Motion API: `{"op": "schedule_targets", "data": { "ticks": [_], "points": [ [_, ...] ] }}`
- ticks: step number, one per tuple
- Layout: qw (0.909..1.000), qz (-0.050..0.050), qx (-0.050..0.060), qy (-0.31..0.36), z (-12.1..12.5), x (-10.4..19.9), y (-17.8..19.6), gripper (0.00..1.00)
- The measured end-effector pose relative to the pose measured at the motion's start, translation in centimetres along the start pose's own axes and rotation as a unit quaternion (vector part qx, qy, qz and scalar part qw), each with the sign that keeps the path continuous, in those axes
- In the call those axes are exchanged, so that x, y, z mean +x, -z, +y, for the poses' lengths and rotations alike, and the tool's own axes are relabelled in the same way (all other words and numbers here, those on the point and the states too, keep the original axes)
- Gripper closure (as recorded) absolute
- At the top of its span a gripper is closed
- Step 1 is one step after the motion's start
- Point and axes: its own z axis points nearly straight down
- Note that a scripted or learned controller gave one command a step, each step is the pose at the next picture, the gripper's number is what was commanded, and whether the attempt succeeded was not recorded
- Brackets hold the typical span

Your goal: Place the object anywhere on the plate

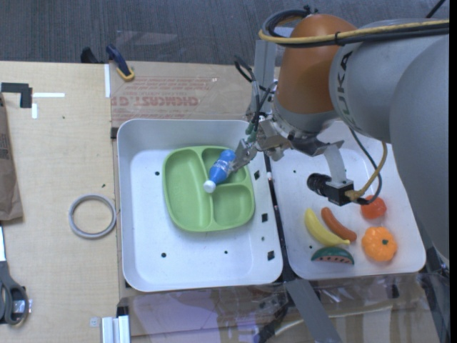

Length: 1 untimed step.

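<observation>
- Bottle (219, 170) lies tilted across the green plate (187, 199), its blue end at the pincer (245, 153); whether that grips it, I cannot tell.
- Released, it may roll off the divider ridge.

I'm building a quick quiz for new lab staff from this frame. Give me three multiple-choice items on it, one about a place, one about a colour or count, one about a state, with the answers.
1. Where does the green plate lie?
A. In the left bin
B. In the right bin
C. On the wooden bench top

2. How many toy fruits and foods lie in the right bin?
A. Two
B. Five
C. Eight

3. How does the blue bottle sit?
A. Standing upright beside the plate
B. Lying tilted across the plate's divider
C. Lying in the right bin

Answers:
1 A: the plate rests on the floor of the left bin.
2 B: a banana, sausage, tomato, orange and watermelon slice.
3 B: the bottle slants over the plate, white cap lowest, with the gripper at its upper end.
</observation>
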Motion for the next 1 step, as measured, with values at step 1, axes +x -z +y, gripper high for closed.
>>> {"op": "schedule_targets", "data": {
  "ticks": [1],
  "points": [
    [0.9975,0.0,-0.001,0.071,0.35,-4.54,11.67,0.0]
  ]
}}
